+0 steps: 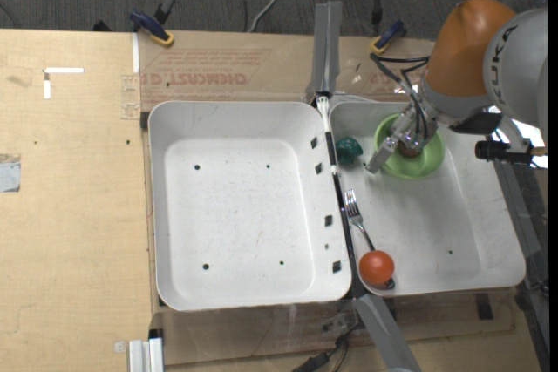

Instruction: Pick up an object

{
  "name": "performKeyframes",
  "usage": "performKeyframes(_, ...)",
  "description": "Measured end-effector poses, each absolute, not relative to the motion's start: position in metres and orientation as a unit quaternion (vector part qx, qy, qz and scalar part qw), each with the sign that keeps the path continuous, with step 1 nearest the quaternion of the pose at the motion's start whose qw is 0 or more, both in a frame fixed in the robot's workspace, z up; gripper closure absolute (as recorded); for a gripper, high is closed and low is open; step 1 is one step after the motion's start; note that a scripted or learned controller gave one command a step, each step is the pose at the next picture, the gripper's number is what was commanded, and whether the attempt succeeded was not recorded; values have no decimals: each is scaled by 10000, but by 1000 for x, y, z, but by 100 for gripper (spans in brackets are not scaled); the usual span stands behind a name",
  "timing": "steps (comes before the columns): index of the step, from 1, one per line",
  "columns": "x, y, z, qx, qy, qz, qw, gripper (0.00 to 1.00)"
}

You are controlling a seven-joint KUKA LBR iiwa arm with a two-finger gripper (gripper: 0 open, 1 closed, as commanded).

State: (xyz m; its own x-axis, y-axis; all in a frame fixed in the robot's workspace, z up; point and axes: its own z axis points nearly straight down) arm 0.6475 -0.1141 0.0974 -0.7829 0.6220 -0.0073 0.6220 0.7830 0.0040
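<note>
Hovering over the green bowl (410,154), the tool (394,145); grip unclear. Cardboard (209,70) reads mirrored "CHEMCAST".

Clearance around the gripper (394,145). Directly beneath it sits a green bowl (410,154) near the right bin's back wall (384,104). Just to its left lies a dark green ball (349,150), against the divider (334,179) between bins. Nearer the camera, a fork (357,218) and a red ball (377,267) occupy the left edge. Rightward and forward, the bin floor (445,222) is open.
</note>
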Motion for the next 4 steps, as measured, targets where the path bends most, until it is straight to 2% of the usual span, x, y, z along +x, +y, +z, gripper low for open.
performKeyframes(1, 569, -105, 93, 2153, 9766, 2, 10, 0)
performKeyframes(2, 644, -100, 93, 3632, 9317, 4, 25, 0)
performKeyframes(3, 632, -97, 93, 4325, 9016, 1, 7, 0)
performKeyframes(4, 641, -103, 92, 7142, 6999, -7, 6, 0)
